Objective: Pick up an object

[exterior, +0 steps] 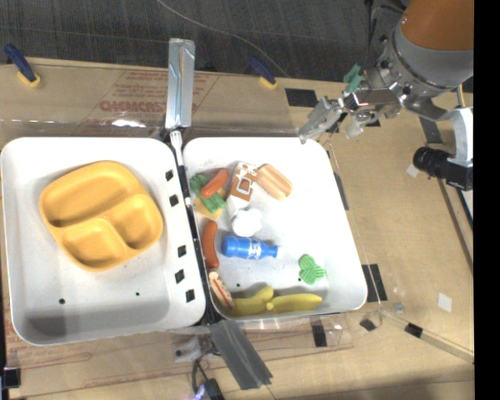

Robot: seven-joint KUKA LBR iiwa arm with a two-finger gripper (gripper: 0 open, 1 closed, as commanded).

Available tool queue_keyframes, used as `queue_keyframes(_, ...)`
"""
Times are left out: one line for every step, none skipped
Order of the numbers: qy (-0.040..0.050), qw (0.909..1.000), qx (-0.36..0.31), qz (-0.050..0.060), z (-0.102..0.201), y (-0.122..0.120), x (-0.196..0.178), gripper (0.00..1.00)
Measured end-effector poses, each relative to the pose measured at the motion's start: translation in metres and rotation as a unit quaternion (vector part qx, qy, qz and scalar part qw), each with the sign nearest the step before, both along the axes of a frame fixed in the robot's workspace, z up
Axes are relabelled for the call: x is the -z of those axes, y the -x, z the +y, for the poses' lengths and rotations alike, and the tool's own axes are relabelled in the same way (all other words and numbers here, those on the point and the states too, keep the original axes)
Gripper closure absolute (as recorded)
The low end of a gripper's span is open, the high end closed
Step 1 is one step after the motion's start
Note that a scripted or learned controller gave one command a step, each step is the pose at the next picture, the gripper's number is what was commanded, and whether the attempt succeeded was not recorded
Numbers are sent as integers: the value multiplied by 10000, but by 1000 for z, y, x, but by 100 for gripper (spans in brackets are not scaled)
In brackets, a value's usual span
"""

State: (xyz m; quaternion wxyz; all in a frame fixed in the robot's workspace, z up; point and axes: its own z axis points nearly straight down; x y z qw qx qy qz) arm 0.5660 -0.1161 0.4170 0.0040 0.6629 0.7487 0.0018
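While it hovers above the right bin [337, 223], the gripper's [315, 128] fingers hold nothing.

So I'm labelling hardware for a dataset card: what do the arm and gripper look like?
The arm is grey with a broad orange band above the wrist. Its gripper is a small metallic two-finger unit, silver-grey, with green and red bits at its base.

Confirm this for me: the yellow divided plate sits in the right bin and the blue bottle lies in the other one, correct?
Not quite. The camera view shows the yellow divided plate in the left bin; the blue bottle lies in the other one, the right bin.
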Motion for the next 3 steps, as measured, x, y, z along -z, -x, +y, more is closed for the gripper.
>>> queue_keyframes(-16,9995,287,110,-22,-9,141,0)
queue_keyframes(-28,9991,415,111,-23,85,286,0)
queue_keyframes(-14,9983,588,5,-34,16,319,0)
